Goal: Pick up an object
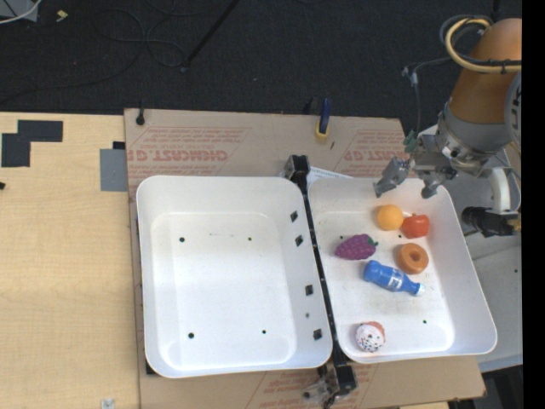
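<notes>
While the task asks for one object to be lifted, nothing has been lifted so far, judging from the camera view looking down on the bench. Two shallow white bins sit side by side. The right bin holds six small items: an orange ball, a red piece touching it, a purple grape cluster, a brown ring donut, a blue bottle lying on its side, and a white spotted ball near the front rim. The gripper hangs above the bin's far edge, just behind the orange ball, its fingers spread apart with nothing between them. The left bin sits beside it. Still to come, by my reading: descend, close on an item, and raise it.
</notes>
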Controlling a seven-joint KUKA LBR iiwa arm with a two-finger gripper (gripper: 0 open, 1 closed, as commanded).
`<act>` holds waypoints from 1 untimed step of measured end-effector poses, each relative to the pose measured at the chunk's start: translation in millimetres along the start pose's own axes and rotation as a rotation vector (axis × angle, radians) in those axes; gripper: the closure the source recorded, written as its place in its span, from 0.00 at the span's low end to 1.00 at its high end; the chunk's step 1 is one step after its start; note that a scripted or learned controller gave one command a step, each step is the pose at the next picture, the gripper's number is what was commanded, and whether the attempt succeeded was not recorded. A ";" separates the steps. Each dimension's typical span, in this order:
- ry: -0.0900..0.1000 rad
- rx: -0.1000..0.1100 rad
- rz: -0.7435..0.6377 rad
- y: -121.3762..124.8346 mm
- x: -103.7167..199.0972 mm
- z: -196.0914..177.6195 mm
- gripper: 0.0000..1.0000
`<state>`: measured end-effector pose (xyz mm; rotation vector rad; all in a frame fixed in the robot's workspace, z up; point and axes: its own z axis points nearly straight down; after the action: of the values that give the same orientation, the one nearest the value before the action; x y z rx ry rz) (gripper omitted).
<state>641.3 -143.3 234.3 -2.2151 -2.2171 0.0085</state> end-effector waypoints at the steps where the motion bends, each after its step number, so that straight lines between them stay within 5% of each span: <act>1: 0.000 -0.006 0.000 -4.1 -26.1 135.8 0.00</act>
<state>636.0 -169.3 98.5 -2.2187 -2.2199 0.0017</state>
